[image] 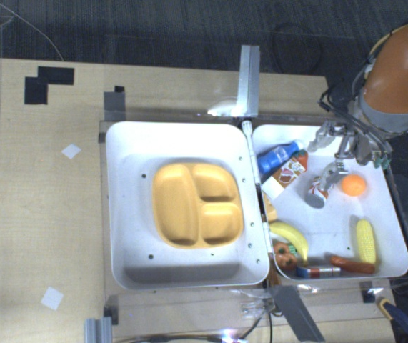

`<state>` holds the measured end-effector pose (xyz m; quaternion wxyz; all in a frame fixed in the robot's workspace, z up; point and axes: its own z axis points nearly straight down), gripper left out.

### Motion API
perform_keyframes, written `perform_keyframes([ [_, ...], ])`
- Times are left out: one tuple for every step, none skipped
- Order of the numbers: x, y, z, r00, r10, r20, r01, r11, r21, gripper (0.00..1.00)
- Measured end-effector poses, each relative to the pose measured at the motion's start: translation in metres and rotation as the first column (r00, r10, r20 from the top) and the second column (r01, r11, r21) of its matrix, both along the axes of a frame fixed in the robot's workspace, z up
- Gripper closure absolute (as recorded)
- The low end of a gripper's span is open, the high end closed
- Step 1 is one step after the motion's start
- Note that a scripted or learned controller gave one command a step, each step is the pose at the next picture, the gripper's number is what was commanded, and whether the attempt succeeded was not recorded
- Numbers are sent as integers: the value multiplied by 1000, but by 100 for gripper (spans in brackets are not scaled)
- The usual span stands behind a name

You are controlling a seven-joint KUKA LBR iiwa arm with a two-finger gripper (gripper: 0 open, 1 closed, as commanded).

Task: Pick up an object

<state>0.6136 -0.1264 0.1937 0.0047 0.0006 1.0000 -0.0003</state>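
Bright overhead light, glare on white bins (178, 138), soft shadows, mild blur

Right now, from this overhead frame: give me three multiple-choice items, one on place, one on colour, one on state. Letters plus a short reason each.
1. Where does the yellow divided tray lie?
A. in the left bin
B. in the right bin
C. on the bare bench

2. What colour is the small ball near the claw?
A. green
B. orange
C. purple

3. How does the claw stand to the things in the right bin?
A. lifted high, carrying the banana
B. reaching into the left bin
C. low in the right bin, beside the ball, with nothing seen between its fingers

Answers:
1 A: the tray sits mid-floor of the left bin.
2 B: the ball shows orange against the white floor.
3 C: the claw hangs just left of the ball; the banana and the corn cob lie apart from it on the bin floor.
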Motion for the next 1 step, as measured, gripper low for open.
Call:
perform_keyframes([
  [35, -46, -60, 954, -300, 1, 300, 954, 2, 0],
])
